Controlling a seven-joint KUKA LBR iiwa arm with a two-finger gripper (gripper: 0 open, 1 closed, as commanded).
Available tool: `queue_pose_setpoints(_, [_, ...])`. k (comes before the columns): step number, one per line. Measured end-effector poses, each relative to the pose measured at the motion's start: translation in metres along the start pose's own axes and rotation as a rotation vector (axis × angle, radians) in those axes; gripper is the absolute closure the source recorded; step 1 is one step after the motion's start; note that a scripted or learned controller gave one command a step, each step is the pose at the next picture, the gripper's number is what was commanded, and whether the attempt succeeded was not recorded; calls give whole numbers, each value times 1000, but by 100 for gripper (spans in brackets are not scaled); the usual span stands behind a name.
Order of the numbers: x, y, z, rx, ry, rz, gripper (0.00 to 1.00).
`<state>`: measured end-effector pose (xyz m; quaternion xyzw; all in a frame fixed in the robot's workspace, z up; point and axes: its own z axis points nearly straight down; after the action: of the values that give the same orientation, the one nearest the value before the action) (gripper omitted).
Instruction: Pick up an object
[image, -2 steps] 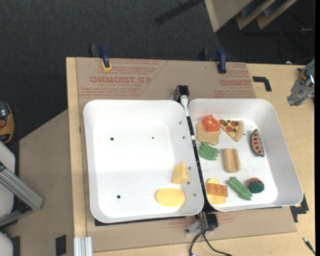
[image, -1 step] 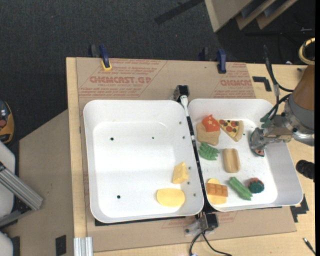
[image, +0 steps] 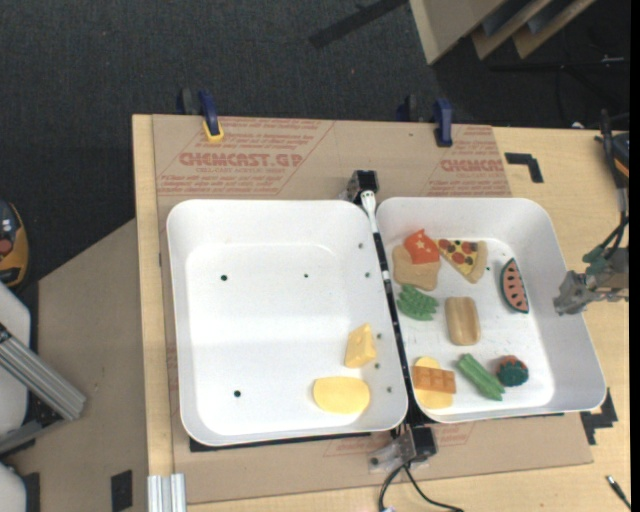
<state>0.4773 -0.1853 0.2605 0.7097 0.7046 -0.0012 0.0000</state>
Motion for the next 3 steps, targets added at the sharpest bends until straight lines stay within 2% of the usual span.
queue_pose_setpoints(1, [-34,2,-30,-7,-3,-4,100])
queue_pose_setpoints(2, [27,31,-141,-18,-2,-16,100])
queue_pose_setpoints(3, [136,68,-63,6,7,-20,100])
